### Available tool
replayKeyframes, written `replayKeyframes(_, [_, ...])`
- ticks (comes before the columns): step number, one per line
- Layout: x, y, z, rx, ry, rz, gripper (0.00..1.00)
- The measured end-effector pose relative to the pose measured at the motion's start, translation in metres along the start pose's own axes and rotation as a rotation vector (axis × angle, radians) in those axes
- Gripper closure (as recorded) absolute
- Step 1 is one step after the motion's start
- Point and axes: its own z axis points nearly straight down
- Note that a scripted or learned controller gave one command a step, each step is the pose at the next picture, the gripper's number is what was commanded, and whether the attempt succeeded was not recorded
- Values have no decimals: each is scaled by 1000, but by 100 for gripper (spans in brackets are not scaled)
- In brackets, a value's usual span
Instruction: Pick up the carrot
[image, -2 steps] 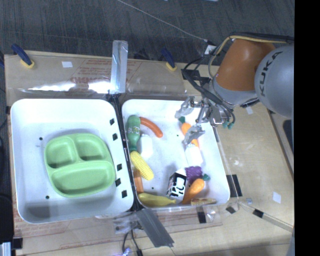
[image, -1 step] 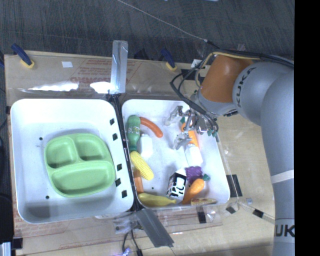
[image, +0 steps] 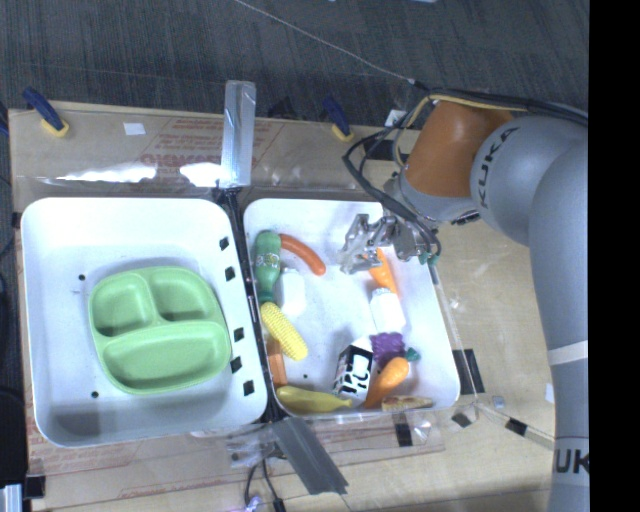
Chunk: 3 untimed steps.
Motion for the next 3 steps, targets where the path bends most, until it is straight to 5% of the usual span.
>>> replayKeyframes(1, [0,0,0,0,0,0,0])
replayKeyframes(2, [19,-1,13,-2,6,84,0])
replayKeyframes(3, [17,1,1,-1,3,77,100])
